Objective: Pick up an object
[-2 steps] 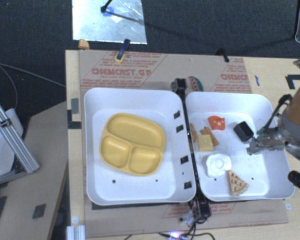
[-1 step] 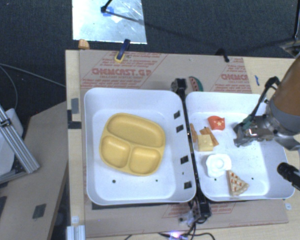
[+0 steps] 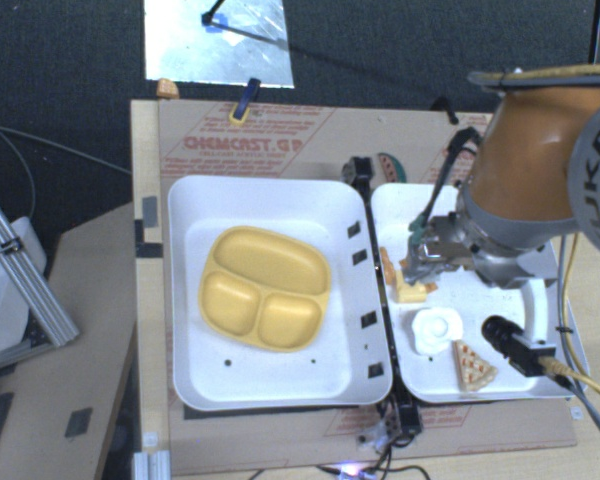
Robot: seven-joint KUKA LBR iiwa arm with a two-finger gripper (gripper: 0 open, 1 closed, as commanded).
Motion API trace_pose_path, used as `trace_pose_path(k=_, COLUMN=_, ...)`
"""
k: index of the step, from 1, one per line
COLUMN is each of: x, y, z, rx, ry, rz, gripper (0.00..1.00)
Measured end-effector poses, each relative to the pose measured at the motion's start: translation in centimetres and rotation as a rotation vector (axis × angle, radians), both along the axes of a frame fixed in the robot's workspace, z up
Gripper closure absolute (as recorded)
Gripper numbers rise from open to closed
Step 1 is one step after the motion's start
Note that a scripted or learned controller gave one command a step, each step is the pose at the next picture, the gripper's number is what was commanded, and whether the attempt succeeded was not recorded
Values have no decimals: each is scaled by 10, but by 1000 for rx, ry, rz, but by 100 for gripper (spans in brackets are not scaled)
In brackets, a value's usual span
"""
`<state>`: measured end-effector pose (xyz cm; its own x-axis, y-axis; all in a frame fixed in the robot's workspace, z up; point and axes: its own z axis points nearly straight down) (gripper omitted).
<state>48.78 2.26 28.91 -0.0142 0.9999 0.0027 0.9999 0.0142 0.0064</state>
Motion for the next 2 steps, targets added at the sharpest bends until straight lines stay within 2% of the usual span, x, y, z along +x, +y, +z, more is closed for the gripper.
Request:
trace_pose_path(k=1, x=0, y=64, z=40, rx=0, ry=1, rz=-4, gripper=100)
trace_pose_path(k=2, x=-1, y=10, z=109, rx=-3, ry=0, rz=-15, gripper=100)
